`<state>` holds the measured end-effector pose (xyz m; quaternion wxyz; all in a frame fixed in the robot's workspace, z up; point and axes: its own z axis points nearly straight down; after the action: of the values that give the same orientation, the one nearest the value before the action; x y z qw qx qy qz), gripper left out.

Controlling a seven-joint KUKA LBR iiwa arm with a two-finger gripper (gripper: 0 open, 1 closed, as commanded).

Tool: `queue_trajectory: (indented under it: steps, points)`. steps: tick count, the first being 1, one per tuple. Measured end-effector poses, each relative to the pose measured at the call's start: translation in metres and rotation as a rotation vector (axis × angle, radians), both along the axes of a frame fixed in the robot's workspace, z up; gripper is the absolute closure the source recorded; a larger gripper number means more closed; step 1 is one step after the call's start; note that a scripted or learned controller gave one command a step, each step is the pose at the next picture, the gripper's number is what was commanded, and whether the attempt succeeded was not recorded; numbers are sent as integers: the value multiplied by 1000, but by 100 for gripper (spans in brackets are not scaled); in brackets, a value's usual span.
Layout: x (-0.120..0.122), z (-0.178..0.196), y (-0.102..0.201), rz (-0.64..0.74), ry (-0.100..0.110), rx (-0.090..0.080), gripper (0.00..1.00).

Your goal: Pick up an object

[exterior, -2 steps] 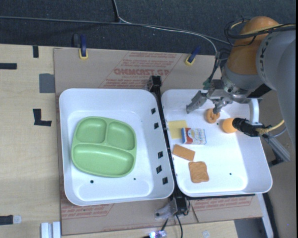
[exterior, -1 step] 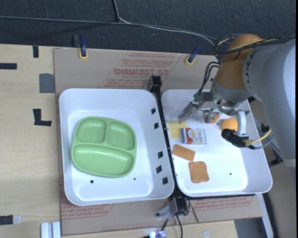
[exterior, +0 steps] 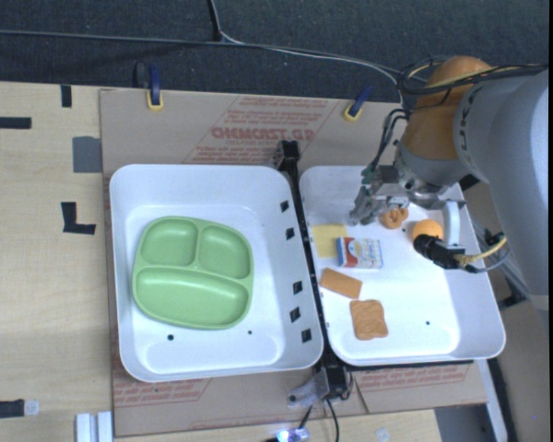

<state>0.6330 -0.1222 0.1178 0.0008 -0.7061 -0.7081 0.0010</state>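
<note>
The arm [exterior: 498, 145] comes in from three o'clock and its hand [exterior: 380, 208] hangs low over the upper part of the right bin [exterior: 470, 334], at about twelve o'clock of that bin's floor. Whether the hand is spread or closed cannot be told from here — the wrist hides much of it — and nothing can be seen gripped in it. Just at its four o'clock, touching or nearly so, sits a small orange round piece [exterior: 394, 216], the likeliest target; another orange piece [exterior: 426, 229] lies a little further toward three o'clock. Below the hand, toward six and seven o'clock, are a yellow block [exterior: 324, 239], a small printed packet [exterior: 360, 251], a tan wafer [exterior: 340, 284] and a brown biscuit-like piece [exterior: 369, 319], all lying flat and apart from one another. The left bin [exterior: 129, 187] holds a green divided plate [exterior: 194, 272]. To do this step well, I would judge the hand should first be centred over the small orange round piece rather than beside it, then lowered straight until the tips straddle it, since a round thing nudged from one side will probably roll away toward the bin wall. Close gently, lift slowly, and check that the piece rises with the hand — a miss looks quite possible here
</note>
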Motion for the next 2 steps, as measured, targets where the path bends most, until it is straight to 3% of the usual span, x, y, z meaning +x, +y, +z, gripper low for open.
queue_trajectory:
  steps: [2]
  points:
    - [1,94,-7,-2,-6,-1,100]
